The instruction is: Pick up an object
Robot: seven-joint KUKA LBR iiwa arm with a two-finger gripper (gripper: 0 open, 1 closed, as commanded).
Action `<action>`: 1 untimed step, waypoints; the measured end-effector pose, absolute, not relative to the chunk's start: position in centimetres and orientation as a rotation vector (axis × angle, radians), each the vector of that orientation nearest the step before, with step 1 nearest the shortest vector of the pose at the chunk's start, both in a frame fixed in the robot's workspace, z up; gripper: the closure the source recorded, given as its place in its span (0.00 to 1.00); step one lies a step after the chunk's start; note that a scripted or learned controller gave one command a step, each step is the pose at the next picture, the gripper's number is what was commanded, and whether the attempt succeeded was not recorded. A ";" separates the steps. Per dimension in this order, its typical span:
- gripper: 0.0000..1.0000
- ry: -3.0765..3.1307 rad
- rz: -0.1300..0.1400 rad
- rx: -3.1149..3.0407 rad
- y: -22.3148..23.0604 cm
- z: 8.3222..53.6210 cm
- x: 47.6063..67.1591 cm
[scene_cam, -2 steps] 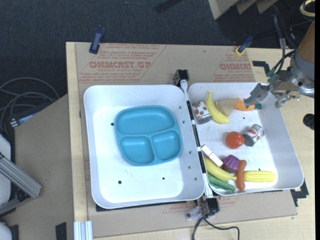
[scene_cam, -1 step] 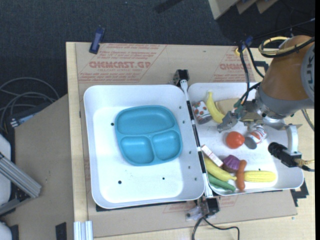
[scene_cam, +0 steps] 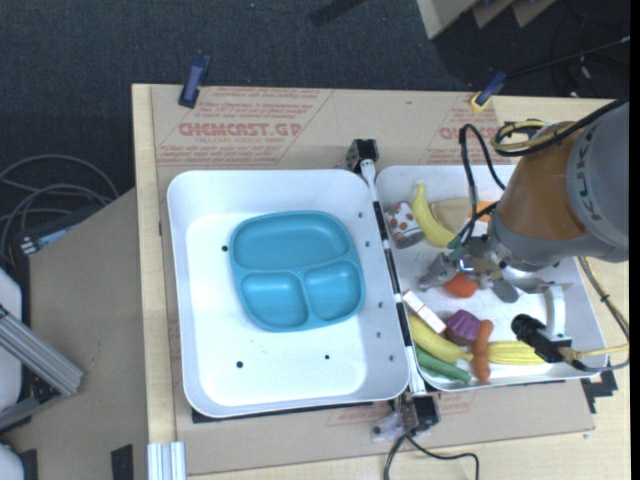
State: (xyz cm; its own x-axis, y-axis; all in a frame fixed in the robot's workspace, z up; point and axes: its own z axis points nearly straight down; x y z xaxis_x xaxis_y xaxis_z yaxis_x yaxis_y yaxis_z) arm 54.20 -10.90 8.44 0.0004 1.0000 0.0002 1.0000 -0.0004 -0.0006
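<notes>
We see the tool (scene_cam: 455,266) low in the right bin (scene_cam: 400,183), its metal fingers reaching toward the bin's left side; whether they are spread or pressed together we cannot tell. Just below the tool lies a small red-orange rounded object (scene_cam: 460,286), touching or nearly touching it, but we cannot see it between the fingers. Nearer the camera from the tool sit a purple piece (scene_cam: 462,324), an orange carrot-like stick (scene_cam: 482,348), a yellow corn cob (scene_cam: 517,353), a yellow banana-like piece (scene_cam: 432,338) and a green one (scene_cam: 443,369) along the bin's near edge. Beyond the tool lies a yellow banana (scene_cam: 430,218), curved, with a small white and red object (scene_cam: 403,223) beside it. Well to the tool's left, the left bin (scene_cam: 200,268) holds a blue divided plate (scene_cam: 296,268). Both bins rest on the table (scene_cam: 250,123).
</notes>
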 end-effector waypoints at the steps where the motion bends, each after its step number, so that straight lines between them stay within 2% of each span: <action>1: 1.00 -2.221 -0.001 -2.223 -10.9 9.4 54.2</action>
